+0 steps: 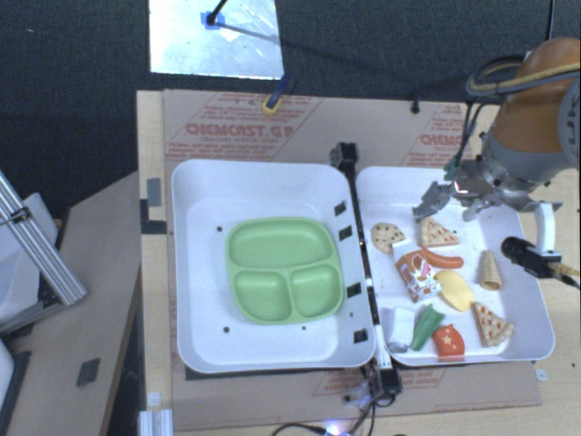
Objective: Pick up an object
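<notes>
White plastic forms the two shallow bins on the bench (154,352). The right bin (536,334) holds a scatter of toy food, and the arm (536,107) reaches over its far side. The fingers (434,200) hang above the bin's upper middle, and the two grey tips look slightly spread with nothing between them (the slant of the view makes the exact gap hard to judge).

Just below the fingers lies a tan triangular cracker (439,235). Below and to the left of them sits a round speckled cookie (387,237). Further below, an orange sausage (443,261) lies across the bin's middle, with a small printed carton (418,278) touching its left end. A yellow lemon-shaped piece (457,291) rests beside the carton. Off to the lower right of the fingers stands a beige cone (490,269), near a black part of the gripper assembly. Nearest the front edge are a green vegetable (424,326), a red strawberry-like piece (448,341), a pizza slice (490,323) and a small white block (398,322).

Well to the left of the fingers, the left bin (195,207) carries a green three-compartment tray (283,269).
</notes>
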Available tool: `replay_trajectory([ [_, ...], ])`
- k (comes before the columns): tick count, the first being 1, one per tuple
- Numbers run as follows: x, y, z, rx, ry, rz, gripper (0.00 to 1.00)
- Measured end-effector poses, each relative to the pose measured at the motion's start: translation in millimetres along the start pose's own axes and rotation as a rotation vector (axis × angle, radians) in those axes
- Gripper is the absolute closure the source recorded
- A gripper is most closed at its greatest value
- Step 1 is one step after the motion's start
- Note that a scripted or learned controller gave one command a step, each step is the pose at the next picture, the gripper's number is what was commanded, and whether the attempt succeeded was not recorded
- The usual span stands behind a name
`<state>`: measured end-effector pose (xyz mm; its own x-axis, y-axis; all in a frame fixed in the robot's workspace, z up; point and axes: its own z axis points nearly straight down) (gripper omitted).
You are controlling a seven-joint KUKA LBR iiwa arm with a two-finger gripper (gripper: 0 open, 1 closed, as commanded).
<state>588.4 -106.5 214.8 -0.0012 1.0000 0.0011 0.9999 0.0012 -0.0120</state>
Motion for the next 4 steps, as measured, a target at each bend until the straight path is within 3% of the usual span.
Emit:
replay_trajectory([
  [1, 0.2, 2.5, -7.3, -0.013, -0.002, -0.002, 0.00],
  [3, -7.2, -9.6, 99.1, -0.009, 0.000, 0.000, 0.00],
  [4, -6.7, -7.9, 130.6, -0.015, -0.001, 0.000, 0.00],
])
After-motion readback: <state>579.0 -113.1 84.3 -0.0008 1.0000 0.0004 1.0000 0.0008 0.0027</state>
